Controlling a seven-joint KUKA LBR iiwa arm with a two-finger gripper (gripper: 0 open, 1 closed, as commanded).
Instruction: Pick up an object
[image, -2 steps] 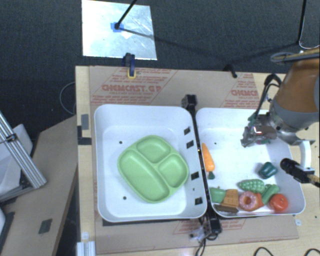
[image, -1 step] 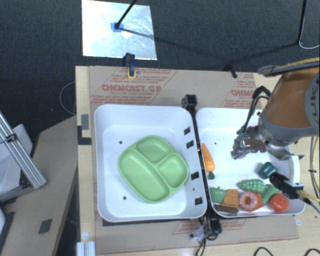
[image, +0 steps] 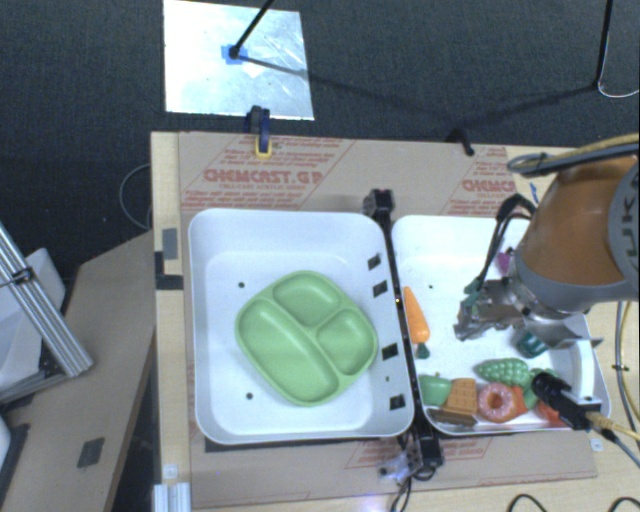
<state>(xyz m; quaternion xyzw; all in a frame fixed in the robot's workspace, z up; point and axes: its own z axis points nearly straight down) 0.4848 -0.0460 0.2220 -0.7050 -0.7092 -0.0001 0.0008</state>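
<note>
The robot's arm (image: 585, 235) comes in at three o'clock as a thick rounded body, its broad glossy orange band taking up most of what can be seen, with smooth grey casing at its outer and lower edges. A thin black cable (image: 497, 240) arches off the nine o'clock side of the orange band and drops toward the wrist. Below the band sits a paler grey ring, and from it projects the dark grey metal pincer (image: 478, 318), angular and mechanical in shape.
</note>
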